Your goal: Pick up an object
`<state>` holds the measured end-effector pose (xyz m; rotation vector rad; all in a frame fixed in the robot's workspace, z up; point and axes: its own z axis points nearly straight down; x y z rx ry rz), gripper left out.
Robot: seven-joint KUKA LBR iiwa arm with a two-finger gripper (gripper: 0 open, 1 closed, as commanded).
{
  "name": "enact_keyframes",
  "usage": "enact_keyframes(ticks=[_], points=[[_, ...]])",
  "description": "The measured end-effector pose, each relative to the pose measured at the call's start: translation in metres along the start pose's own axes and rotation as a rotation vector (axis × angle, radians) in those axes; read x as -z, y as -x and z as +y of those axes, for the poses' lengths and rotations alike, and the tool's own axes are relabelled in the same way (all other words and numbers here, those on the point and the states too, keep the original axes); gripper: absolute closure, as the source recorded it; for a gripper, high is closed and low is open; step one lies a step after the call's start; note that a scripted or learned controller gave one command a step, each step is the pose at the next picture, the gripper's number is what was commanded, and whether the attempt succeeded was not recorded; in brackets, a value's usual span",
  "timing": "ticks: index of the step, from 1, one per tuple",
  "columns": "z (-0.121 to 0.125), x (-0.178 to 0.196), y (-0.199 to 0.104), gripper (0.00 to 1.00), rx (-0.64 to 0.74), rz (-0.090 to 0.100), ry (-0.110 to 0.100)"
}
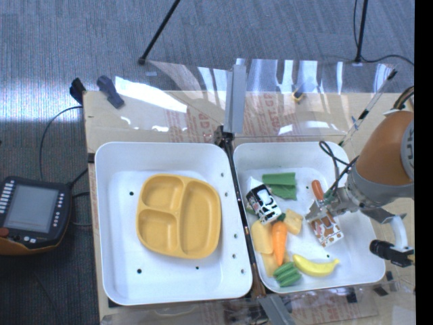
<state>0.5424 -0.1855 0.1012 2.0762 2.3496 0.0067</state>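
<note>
The gripper (323,212) hangs over the small orange-and-white carton (327,230) at three o'clock in the right bin (369,266), jaw opening impossible to tell; best to descend squarely, avoiding the banana (314,266) at six o'clock

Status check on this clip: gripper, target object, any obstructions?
Gripper low in right bin, over small patterned carton. Grasp unconfirmed. Carrot, banana lie nearby.
</note>
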Motion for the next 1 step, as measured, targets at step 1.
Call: enact_keyframes(ticks=[1], points=[[0.0491, 0.1235, -0.0552, 1.0, 0.053, 0.001, 0.004]])
